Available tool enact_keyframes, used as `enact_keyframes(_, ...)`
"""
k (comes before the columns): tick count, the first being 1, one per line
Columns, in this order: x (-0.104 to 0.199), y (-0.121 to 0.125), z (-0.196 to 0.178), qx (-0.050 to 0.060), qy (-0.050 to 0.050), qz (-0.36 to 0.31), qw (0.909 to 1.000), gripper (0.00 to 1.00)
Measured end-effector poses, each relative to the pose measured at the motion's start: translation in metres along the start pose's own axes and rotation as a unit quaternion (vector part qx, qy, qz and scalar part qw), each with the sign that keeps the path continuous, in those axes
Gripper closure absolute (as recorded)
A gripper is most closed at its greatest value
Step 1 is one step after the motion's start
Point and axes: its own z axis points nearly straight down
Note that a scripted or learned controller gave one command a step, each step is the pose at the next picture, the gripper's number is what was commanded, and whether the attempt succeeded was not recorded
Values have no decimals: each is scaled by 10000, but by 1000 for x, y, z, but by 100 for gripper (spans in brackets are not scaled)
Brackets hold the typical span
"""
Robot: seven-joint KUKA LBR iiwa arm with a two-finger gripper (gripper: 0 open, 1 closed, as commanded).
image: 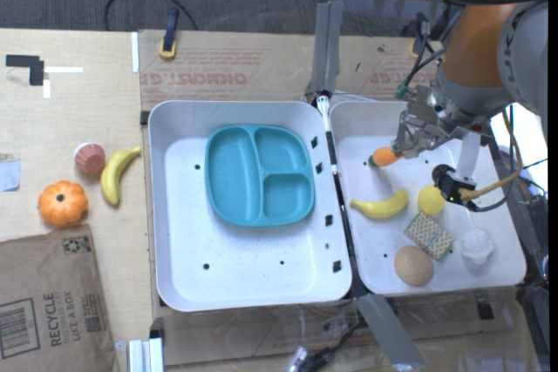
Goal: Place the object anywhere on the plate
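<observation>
Plywood bench [78, 100] is carrying both white bins, and I'm watching the arm [488, 30] leaning in over the right bin [375, 270] while the teal plate [259, 174] is sitting in the left bin [183, 274], well apart. My gripper [411, 139] is hanging just beside a small orange object [383, 157], probably a carrot; from this angle I cannot tell how the tool is set, or whether it is gripping anything. That is what is worrying me: if the orange object is only being touched at its end, it may be slipping out during the carry across the divider [330, 157]. A banana [381, 206], lemon [431, 200], packet [428, 234] and egg [413, 266] are crowding nearby, risking a nudge.
</observation>
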Motion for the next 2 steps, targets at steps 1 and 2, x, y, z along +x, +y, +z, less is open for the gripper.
enact_keyframes(1, 39, 43, -67, -14, 3, -307, 9995, 100)
enact_keyframes(2, 110, 14, -32, -6, 3, -1860, 9826, 100)
